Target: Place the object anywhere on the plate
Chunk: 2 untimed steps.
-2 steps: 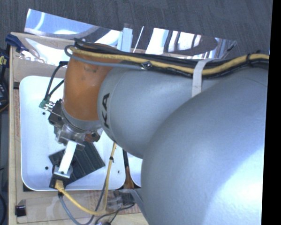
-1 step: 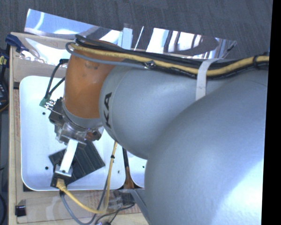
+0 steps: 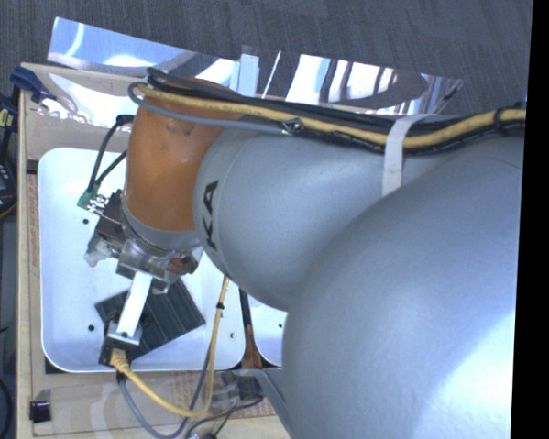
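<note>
The left bin [image 3: 62, 249] shows a broad stretch of bare white floor along its left side. Towards its near edge lies a dark slab [image 3: 173, 317], flat on the floor and turned at an angle to the bin walls, its upper part tucked under the robot's wrist. It is the one loose thing I can make out, so I take it for the object (it could equally be the plate; the view does not settle that).

It looks thin, stiff and light, with a faintly ribbed top, and nothing about it suggests it is fragile. Lying flat on a smooth floor, it will probably slide before it lifts. An exposed edge or corner on its right side seems the best place to pinch, with the tool coming in low.

The gripper [image 3: 151, 264] hangs directly over the slab, and I cannot tell whether it is wide, narrow or holding anything. The grey arm [image 3: 390, 293] covers most of the right bin [image 3: 270, 344].
</note>
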Motion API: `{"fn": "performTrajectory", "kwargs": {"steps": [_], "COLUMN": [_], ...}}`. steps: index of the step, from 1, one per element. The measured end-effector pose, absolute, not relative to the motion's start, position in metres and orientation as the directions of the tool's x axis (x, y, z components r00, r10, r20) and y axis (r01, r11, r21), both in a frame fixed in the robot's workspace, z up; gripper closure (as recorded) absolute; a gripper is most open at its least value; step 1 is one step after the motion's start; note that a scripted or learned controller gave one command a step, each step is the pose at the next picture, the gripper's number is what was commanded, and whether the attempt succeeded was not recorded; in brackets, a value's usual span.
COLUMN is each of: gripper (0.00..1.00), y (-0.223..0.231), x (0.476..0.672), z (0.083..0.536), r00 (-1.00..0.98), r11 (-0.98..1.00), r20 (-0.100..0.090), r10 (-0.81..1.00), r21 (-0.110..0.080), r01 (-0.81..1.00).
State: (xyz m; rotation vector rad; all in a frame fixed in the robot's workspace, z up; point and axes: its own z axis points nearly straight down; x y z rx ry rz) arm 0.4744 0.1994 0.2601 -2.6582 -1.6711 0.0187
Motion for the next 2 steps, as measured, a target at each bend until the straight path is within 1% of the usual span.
{"fn": "performTrajectory", "kwargs": {"steps": [1, 2], "gripper": [0.00, 0.00], "y": [0.117, 0.210], "x": [0.478, 0.476], "z": [0.377, 0.285], "r00": [0.586, 0.804], "r11": [-0.586, -0.804], "r20": [0.001, -0.005], "r10": [0.811, 0.594], "r21": [-0.001, 0.000], "r01": [0.811, 0.594]}}
